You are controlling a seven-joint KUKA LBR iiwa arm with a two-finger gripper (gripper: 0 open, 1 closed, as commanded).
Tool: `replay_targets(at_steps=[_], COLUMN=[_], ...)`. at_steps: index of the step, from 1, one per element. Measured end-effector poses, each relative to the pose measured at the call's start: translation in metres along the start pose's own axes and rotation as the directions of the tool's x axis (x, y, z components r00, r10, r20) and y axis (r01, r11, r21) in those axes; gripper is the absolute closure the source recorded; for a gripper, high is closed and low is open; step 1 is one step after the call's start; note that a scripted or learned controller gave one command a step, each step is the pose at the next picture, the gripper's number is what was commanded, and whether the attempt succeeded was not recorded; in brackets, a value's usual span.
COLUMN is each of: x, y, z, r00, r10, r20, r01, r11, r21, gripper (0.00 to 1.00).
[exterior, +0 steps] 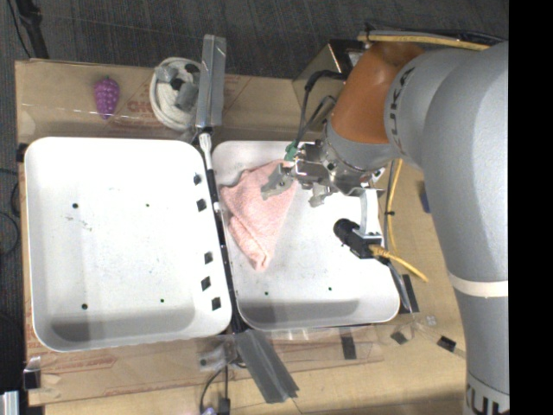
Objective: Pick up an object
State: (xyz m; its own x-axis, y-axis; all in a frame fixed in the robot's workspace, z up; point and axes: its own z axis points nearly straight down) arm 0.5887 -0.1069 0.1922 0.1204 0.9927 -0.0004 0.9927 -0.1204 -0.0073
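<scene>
Everything here sorts itself around the right bin (311,271), the shallow white tray nearer the robot. A pink cloth (252,214) lies inside it, crumpled into a rough wedge in the bin's left half and pressed up along the wall on that side, its broad end toward the bin's far wall and its narrow, folded end pointing down toward the middle of the floor. The gripper (296,192) hangs over the far half of this bin, just at the cloth's upper right edge. Its two grey fingers (276,185) stand spread apart with nothing that I can see caught between them (one sits over the corner of the cloth, the other over bare white floor beside it). The arm (467,145) comes in across the bin's right wall, thick and grey, with its orange band (367,102) over the far right corner. The left bin (112,249) sits hard against the right bin's left wall, the two joined along a strip with small black clips (207,258). Beyond the right bin's far left corner, on the brown bench top (52,85), rests a coil of white cord (164,93). Well farther left of that corner lies a small purple bunch of grapes (106,96) (a toy, by the look of it).
</scene>
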Motion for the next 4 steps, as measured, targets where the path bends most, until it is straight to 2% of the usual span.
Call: replay_targets(at_steps=[1, 2, 3, 4], x=[0.011, -0.012, -0.038, -0.049], y=[0.0, 0.013, 0.047, 0.062], z=[-0.027, 0.002, 0.085, 0.09], r00=[0.999, 0.984, 0.977, 0.967], r10=[-0.053, -0.177, -0.211, -0.255], r20=[0.0, -0.001, 0.0, 0.002], r01=[0.053, 0.177, 0.211, 0.255], r11=[0.999, 0.984, 0.977, 0.967], r21=[-0.004, -0.001, -0.003, -0.007], gripper=[0.0, 0.0, 0.0, 0.0])
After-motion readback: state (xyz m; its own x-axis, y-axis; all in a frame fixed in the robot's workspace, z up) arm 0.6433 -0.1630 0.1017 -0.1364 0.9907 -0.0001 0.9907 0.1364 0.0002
